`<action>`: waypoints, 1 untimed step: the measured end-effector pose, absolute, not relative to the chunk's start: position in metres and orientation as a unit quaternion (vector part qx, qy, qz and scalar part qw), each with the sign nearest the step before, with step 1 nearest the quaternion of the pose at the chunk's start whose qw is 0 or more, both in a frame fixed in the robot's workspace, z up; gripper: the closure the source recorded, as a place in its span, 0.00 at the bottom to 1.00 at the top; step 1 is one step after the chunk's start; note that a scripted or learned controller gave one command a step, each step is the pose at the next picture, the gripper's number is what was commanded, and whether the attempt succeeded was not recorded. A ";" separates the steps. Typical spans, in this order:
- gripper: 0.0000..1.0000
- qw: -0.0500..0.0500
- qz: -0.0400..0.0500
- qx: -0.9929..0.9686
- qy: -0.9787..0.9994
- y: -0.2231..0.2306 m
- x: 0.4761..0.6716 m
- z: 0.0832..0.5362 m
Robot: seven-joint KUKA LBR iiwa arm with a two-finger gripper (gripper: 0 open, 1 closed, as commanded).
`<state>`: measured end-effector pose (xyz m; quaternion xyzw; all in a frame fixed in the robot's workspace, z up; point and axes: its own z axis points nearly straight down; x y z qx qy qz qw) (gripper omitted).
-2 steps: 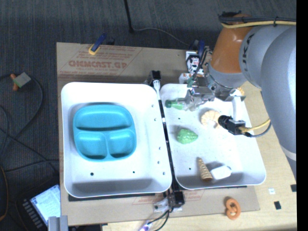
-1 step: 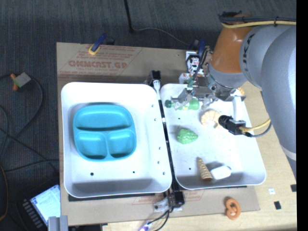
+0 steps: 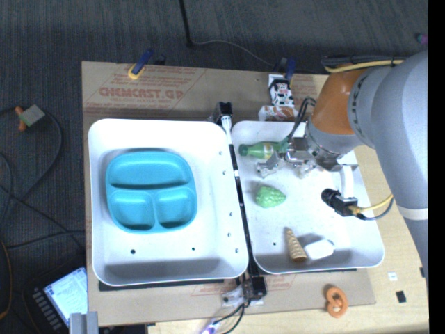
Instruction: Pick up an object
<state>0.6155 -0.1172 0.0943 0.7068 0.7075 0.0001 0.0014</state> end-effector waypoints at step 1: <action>0.00 0.004 0.001 0.707 0.707 -0.103 0.538 0.088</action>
